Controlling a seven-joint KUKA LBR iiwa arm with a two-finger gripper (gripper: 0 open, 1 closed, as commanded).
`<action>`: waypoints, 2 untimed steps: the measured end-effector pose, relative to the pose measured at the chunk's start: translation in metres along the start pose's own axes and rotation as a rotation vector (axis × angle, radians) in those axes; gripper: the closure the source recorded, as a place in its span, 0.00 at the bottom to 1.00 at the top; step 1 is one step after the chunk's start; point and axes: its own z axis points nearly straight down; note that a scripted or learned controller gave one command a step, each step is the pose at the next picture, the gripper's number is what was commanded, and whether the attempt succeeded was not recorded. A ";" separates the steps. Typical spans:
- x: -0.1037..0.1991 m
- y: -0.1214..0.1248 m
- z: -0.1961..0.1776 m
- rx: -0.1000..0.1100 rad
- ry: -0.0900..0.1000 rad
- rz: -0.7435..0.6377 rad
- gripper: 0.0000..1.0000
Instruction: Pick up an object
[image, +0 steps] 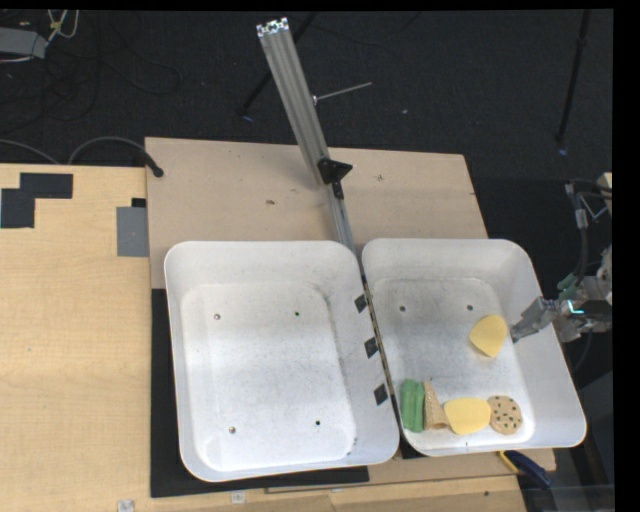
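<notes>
Camera view, from where I sit: two white bins side by side on the bench. Left bin (200, 290) has only speckled floor showing. Right bin (440, 262) carries all the items.

I see the gripper (527, 326) coming in from the right edge, low over the right bin's right wall, tip pointing left. It's small and dark here; I can't tell whether the claw is wide, narrow, or clamped on anything. The tip sits just beside the yellow wedge (489, 336), looks touching or nearly so, can't confirm contact. Nothing visibly between the fingers.

The yellow wedge lies on the right bin's floor, right of centre, well apart from the rest.

Along the right bin's near wall, a row: green piece (412, 406) at left, upright-ish against the divider side; tan cracker-like piece (433, 405) just beside it; yellow rounded piece (466, 415) touching that; chocolate-chip cookie (505, 414) at the right end, just beside the yellow rounded piece.

A grey metal rail (303, 115) slants up from between the bins.
</notes>
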 end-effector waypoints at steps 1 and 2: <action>0.000 0.001 -0.002 -0.005 -0.001 0.002 0.00; -0.002 -0.008 0.058 0.002 0.001 0.002 0.00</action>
